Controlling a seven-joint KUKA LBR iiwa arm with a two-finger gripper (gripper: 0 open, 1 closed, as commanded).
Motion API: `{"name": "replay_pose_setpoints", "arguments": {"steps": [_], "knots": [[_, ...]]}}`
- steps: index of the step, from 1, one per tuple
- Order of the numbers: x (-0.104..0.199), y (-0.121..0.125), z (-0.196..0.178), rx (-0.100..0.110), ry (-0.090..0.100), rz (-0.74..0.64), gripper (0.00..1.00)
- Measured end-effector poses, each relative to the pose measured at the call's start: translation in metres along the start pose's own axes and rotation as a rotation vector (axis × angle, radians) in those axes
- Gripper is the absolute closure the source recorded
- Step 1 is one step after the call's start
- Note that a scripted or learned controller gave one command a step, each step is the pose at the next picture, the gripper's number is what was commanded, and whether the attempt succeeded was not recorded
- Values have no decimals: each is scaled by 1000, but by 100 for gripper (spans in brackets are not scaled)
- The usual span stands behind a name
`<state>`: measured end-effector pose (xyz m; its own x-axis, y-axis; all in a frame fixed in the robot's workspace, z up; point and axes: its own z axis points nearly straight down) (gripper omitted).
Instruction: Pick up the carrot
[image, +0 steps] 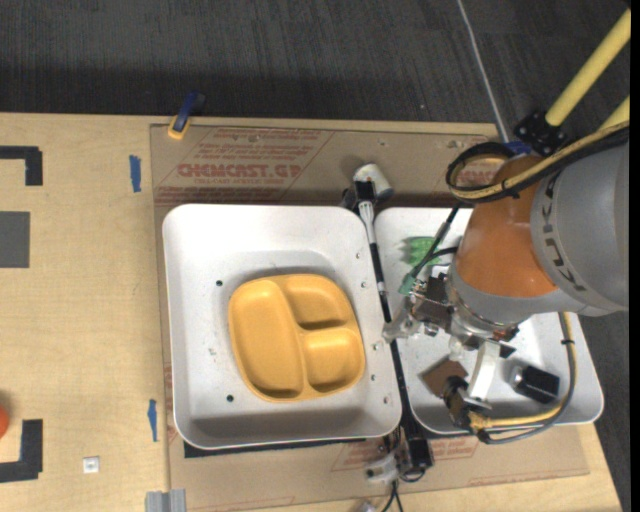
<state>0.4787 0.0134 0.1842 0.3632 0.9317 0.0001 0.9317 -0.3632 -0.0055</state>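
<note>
Yellow divided tray filling left bin's middle

Yellow divided tray in left bin (three compartments); black block in right bin.

Scene is evenly lit from overhead, moderately bright. Soft glare is seen on left white bin rim & on yellow divided tray. Dark floor at top is underexposed. Arm is slightly blurred; overall pic is soft, w/ short shadows under bins.
</note>
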Motion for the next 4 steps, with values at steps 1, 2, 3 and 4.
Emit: {"name": "replay_pose_setpoints", "arguments": {"steps": [1,2,3,4], "knots": [[-25,91,-1,-6,-1,-52,0],[25,0,0,0,1,277,0],[25,0,-10,0,0,277,100],[50,-11,-55,-5,1,619,100]]}}
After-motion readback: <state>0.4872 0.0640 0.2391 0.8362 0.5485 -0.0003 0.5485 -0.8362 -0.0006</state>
